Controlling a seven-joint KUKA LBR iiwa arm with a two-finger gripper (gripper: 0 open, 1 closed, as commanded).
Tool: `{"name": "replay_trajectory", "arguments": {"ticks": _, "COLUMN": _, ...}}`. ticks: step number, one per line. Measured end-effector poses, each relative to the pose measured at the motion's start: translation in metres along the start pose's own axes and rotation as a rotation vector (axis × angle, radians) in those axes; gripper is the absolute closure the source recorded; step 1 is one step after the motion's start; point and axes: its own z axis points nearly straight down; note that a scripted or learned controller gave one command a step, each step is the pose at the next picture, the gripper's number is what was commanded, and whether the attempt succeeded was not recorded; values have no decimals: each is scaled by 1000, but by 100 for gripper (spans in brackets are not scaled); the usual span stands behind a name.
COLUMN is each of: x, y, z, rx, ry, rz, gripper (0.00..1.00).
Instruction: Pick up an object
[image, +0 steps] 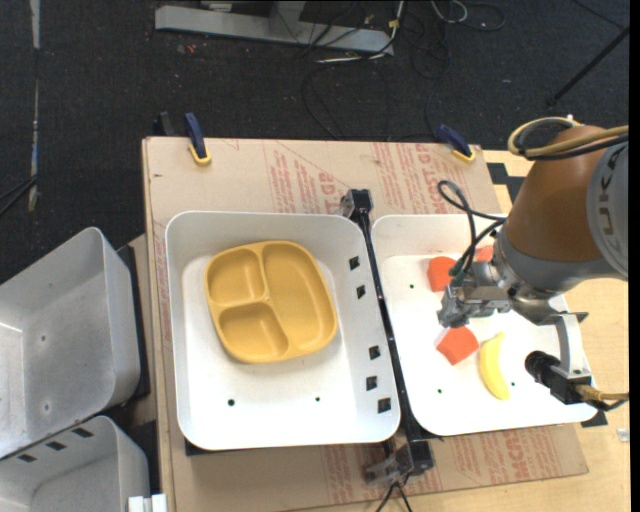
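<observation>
The pick looks unfinished: nothing is seen lifted, and every object lies on a bin floor. The hand hangs low over the right bin, its metal body pointing down at the left part of that bin, with the arm reaching in from the right. Whether the hand is wide or narrow cannot be told from this angle, and nothing is visibly gripped.

The likeliest target, as a judgement, is the orange block, lying just near of the hand on the bin floor. It is a small, chunky piece with flat faces, bright orange-red. A second red-orange block sits just far of the hand, partly hidden by it. A yellow banana lies curved just right of the near block, close but apparently apart from it.

The left bin holds a yellow divided plate with three compartments, well apart from the hand. What remains is the closing, the grip and the lift.
</observation>
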Motion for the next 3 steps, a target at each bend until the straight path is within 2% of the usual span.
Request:
{"name": "replay_trajectory", "arguments": {"ticks": 1, "x": 51, "y": 31, "z": -3, "rx": -2, "ry": 0, "rz": -1, "gripper": 100}}
{"name": "replay_trajectory", "arguments": {"ticks": 2, "x": 100, "y": 39, "z": -5, "rx": -1, "ry": 1, "rz": -2, "gripper": 100}}
{"name": "replay_trajectory", "arguments": {"ticks": 3, "x": 144, "y": 67, "z": 0, "rx": -1, "ry": 1, "rz": -1, "gripper": 100}}
